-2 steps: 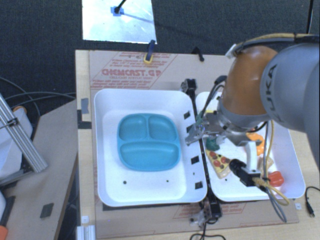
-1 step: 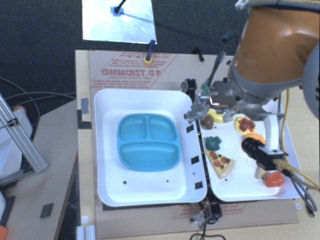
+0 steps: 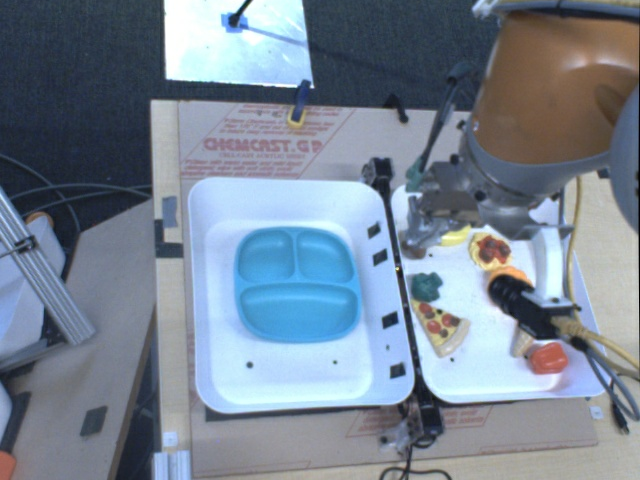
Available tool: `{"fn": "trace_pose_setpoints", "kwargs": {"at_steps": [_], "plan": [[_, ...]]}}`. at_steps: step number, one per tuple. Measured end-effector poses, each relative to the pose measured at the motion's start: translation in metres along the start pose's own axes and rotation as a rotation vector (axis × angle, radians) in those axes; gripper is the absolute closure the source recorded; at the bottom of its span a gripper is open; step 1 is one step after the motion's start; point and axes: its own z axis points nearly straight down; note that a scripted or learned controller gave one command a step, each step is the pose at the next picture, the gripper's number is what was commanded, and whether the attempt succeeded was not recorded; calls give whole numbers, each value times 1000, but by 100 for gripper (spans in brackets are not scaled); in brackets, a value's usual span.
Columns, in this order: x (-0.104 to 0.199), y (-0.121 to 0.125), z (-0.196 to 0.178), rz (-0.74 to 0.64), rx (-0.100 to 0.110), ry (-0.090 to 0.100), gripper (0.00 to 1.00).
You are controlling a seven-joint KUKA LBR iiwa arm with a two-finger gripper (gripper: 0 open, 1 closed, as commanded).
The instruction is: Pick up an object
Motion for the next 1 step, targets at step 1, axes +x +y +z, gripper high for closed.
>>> {"fn": "trace_pose_setpoints", "kwargs": {"at_steps": [1], "plan": [[60,0,-47,0,0,3,100]]}}
